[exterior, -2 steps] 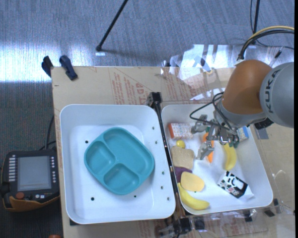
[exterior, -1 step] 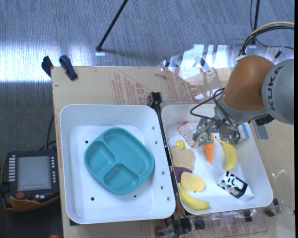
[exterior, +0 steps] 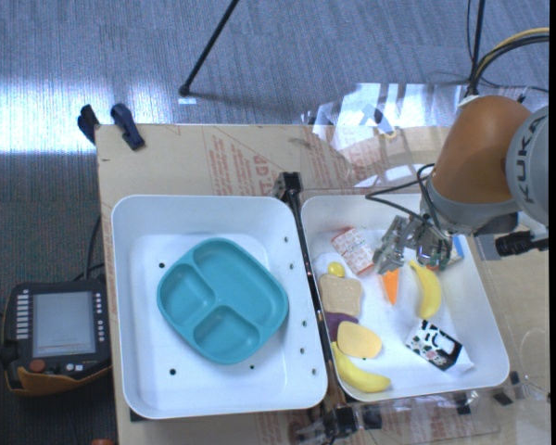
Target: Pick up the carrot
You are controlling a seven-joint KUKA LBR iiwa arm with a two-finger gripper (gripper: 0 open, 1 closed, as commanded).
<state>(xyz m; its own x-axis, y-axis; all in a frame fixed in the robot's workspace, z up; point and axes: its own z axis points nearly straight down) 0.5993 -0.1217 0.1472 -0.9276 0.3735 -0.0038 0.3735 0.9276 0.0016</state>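
White right bin (exterior: 482, 313): claw (exterior: 400, 248) sits over the carrot's (exterior: 390, 286) top end.

Little can be read here. The arm (exterior: 537, 160) carries dark letters on its grey casing, up and to the right of the gripper (exterior: 410, 247) — they look like the start of "KUKA", cut off by the frame edge. On the brown board (exterior: 250, 160) covering the bench, up and to the left of the gripper, run faint red printed letters — upside down and too pale to make out. A small packet (exterior: 353, 248) just left of the gripper shows red print, and a black-and-white packet (exterior: 435, 346) below the gripper bears markings; neither is legible.
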